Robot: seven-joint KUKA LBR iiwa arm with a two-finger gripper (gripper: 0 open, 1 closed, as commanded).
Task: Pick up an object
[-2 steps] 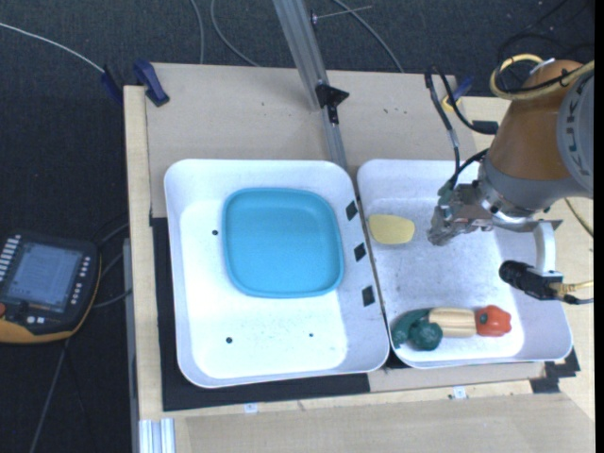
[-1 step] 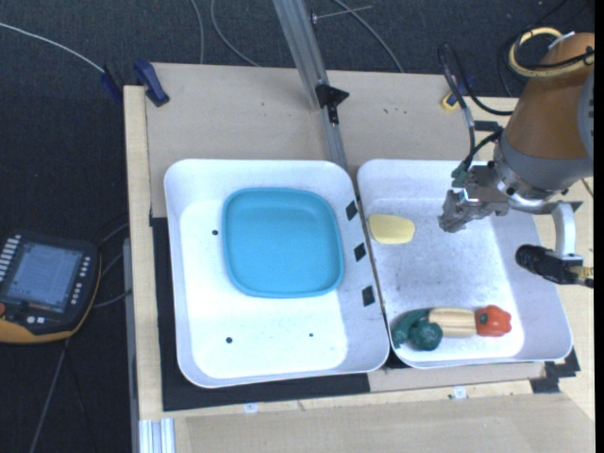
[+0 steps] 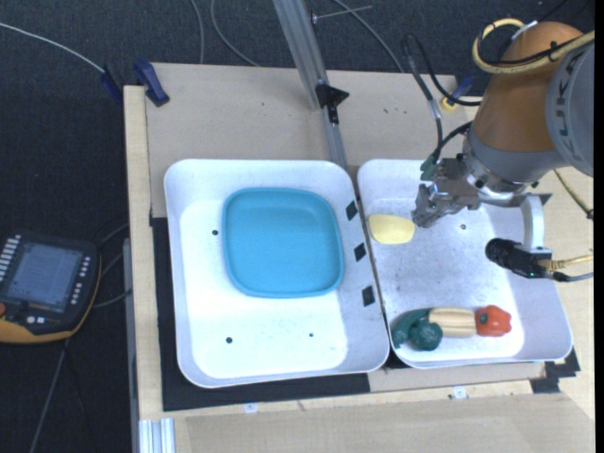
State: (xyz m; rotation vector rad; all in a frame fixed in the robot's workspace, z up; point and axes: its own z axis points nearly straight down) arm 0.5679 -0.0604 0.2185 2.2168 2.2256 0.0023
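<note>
The gripper [image 3: 427,208] hangs low over the right bin [image 3: 547,333], just beside a pale yellow object [image 3: 391,229]; whether its fingers are spread or closed cannot be told from above. A blue plate [image 3: 281,242] fills the left bin [image 3: 189,196]. What looks like toy food [image 3: 453,326] lies along the right bin's near edge.

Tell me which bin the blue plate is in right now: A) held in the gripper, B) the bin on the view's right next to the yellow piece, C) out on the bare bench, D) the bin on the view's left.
D: the blue plate lies flat in the left bin, while the yellow piece sits in the right bin just beside the gripper.
</note>
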